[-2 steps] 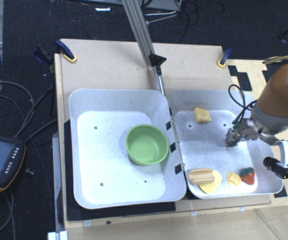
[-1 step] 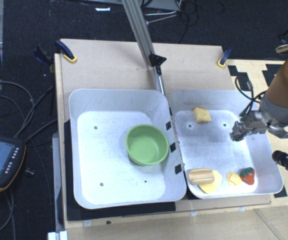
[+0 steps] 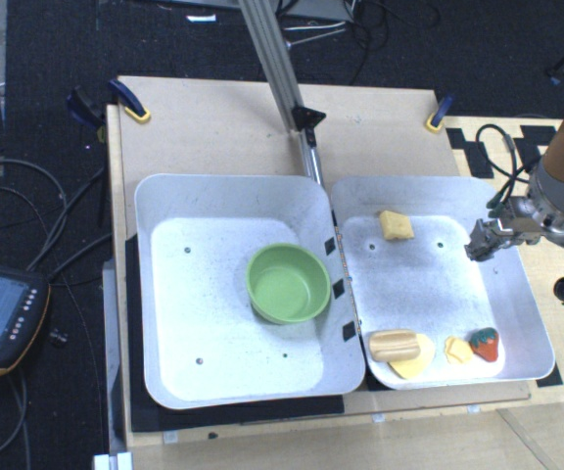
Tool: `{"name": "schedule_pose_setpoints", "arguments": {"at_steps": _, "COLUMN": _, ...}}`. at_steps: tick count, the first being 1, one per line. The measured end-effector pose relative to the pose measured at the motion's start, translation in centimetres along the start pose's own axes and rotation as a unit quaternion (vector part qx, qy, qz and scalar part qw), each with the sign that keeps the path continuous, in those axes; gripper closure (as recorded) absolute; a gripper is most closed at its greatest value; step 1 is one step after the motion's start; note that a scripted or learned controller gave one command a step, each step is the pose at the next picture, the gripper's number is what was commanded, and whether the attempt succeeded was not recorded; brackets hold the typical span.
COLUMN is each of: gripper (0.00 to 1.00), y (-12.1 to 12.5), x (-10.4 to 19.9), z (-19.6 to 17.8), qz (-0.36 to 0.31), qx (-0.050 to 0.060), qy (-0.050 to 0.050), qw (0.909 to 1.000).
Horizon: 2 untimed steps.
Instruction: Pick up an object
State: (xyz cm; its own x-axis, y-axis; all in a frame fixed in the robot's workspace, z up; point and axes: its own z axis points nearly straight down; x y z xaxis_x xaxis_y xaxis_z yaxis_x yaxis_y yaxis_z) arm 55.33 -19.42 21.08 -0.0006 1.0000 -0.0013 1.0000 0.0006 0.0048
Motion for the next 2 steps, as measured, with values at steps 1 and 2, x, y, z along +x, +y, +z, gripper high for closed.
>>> {"name": "schedule_pose_setpoints", "arguments": {"at_steps": 1, "gripper": 1.0, "y": 1.2, "x": 4.1, "z": -0.8, "qz": -0.002, "qx": 0.002, "qy": 0.001, "qw": 1.0}}
{"name": "schedule_pose_setpoints", "arguments": {"at_steps": 2, "gripper": 1.0, "y": 3.3, "x": 9.7, "z": -0.4, "qz": -0.002, "qx": 0.002, "qy": 0.001, "qw": 1.0}}
